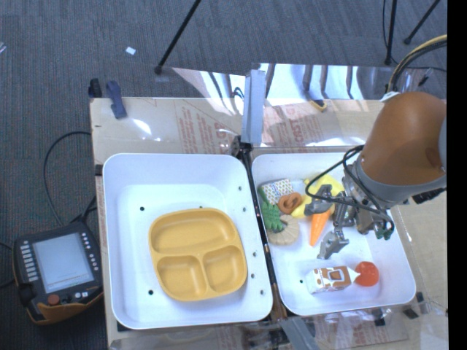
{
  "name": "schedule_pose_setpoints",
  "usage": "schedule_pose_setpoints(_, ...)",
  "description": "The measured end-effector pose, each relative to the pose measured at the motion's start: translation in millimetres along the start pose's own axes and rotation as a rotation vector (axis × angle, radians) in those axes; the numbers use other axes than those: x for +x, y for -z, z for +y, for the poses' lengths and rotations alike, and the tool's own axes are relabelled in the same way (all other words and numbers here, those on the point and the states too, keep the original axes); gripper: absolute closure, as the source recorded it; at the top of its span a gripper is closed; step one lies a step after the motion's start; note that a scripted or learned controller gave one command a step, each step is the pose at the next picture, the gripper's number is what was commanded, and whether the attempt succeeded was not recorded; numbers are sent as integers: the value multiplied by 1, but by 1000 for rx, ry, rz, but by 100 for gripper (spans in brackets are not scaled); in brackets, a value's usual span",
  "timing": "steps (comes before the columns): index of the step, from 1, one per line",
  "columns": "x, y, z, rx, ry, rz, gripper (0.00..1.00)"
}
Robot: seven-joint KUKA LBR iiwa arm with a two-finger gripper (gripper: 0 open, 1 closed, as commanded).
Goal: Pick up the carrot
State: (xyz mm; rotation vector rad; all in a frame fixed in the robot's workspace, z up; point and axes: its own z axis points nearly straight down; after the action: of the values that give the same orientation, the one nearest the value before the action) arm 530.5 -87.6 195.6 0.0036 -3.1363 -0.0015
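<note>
The tapered orange plastic carrot (318, 227) hangs tip-down in the right white bin (394, 286), its top at the arm's two-finger metal gripper (328, 221); whether the fingers clasp it or how wide they stand cannot be told (wrist hardware crowds the spot). Just left lie a round beige cracker (284, 232) and green leafy piece (271, 216). A yellow three-compartment plate (197, 254) sits in the left white bin (124, 195).

Arm's orange band (403, 138) covers right bin's (394, 286) far corner — yellow toy (326, 183) half-hidden behind cables; carrot (318, 226) top under wrist.
</note>
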Motion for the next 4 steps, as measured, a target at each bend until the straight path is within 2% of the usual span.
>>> schedule_pose_setpoints(1, -28, -104, -5, 1, -83, -16, 0)
schedule_pose_setpoints(2, -30, -93, -4, 0, -79, -17, 100)
schedule_pose_setpoints(3, 9, -106, 1, 0, -143, -11, 100)
schedule_pose_setpoints(4, -42, -105, -3, -1, -699, -13, 100)
